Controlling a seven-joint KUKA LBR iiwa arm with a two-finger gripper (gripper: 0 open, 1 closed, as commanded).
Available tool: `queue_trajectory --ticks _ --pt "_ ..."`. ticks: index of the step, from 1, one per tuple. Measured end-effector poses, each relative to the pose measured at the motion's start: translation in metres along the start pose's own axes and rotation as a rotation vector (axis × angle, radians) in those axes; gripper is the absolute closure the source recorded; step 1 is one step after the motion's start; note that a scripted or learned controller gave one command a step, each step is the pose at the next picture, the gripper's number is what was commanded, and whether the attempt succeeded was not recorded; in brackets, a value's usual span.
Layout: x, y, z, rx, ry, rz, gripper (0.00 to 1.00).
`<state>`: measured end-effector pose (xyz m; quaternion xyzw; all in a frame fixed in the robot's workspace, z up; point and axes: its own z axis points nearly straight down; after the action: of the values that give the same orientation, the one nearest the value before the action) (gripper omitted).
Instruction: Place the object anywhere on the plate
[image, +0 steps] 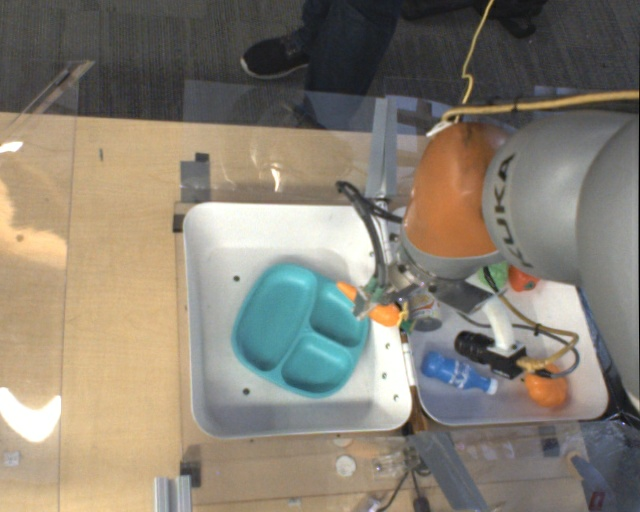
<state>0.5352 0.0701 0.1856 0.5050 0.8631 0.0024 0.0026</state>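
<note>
Shows the claw (386, 298) low at the right wall of the left bin (215, 300), just at the right edge of the teal plate (300, 330). Cannot tell how wide open: hidden from above by the wrist and its cabling. Shows an orange object (383, 314) right at the claw's tip, with a further orange end poking out toward the plate; may be one piece or two, too small to say. Cannot confirm a grasp: touching or just beside, no more.

Judged as the carrying-over step, near its end, with the object at the plate's rim and not yet lying on it. Calls next for a short travel leftward over one of the plate's compartments, then a release from low down so as to avoid a bounce off the plate.

Beyond, in the right bin (575, 375): a blue bottle (455, 373), an orange ball-like thing (546, 390), a white piece (497, 318). Underneath all, the pale wooden surface (100, 300).
</note>
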Motion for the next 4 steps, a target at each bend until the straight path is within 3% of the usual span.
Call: queue_trajectory --ticks 1,2,3,4 --pt "0.000 0.000 0.000 -0.001 0.000 0.000 0.00" --pt "-0.001 0.003 -0.012 -0.009 -0.003 -0.004 1.00" --pt "0.019 -0.016 -0.020 0.001 -0.001 0.274 1.00" --pt "0.077 -0.010 -0.031 -0.001 0.000 0.554 1.00"
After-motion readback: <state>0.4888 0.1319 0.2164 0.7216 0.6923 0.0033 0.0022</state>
